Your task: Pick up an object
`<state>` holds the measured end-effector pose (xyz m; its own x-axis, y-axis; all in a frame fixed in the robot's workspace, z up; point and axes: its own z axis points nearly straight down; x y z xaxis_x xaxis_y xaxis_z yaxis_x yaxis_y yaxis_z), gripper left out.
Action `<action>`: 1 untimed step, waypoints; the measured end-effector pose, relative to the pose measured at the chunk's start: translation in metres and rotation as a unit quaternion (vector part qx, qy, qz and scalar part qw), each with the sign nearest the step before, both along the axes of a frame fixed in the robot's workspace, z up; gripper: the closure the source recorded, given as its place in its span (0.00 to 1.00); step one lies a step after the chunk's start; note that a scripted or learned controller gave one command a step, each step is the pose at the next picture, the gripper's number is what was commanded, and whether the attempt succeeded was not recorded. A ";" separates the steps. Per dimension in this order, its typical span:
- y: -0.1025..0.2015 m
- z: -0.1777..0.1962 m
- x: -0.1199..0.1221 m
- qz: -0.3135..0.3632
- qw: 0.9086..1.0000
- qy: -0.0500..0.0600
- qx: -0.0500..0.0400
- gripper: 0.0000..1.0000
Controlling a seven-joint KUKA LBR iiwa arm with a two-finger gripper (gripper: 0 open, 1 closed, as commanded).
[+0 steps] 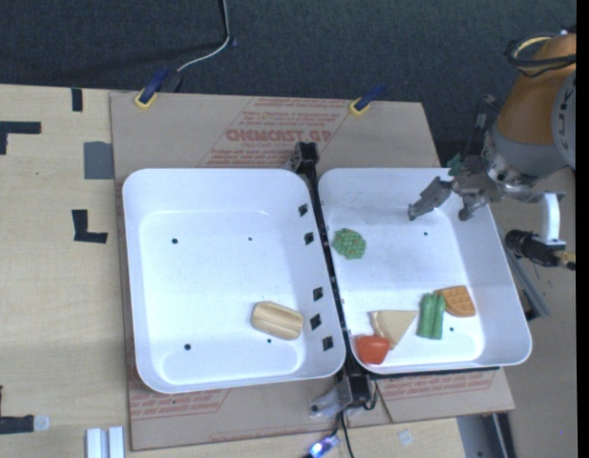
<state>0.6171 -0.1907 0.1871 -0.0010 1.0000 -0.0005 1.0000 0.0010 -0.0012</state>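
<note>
The gripper (445,203) hangs over the far right part of the right bin (485,284), its two fingers spread apart with nothing between them. Below it in that bin sit a green broccoli piece (349,244) near the divider and, along the near edge, a red tomato (371,349), a pale wedge (394,325), a green stick (431,315) and an orange waffle piece (458,301). A tan bread roll (277,320) lies alone in the left bin (156,256).

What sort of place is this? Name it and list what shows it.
Probably a robot-grasping test bench in a lab: two white bins clipped on cardboard, toy food such as a broccoli, and a robot arm reaching in.
</note>
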 end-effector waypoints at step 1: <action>0.000 0.010 0.000 0.000 1.000 0.000 0.000 1.00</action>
<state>0.6174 -0.1903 0.1970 -0.0019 1.0000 -0.0005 1.0000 0.0019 -0.0012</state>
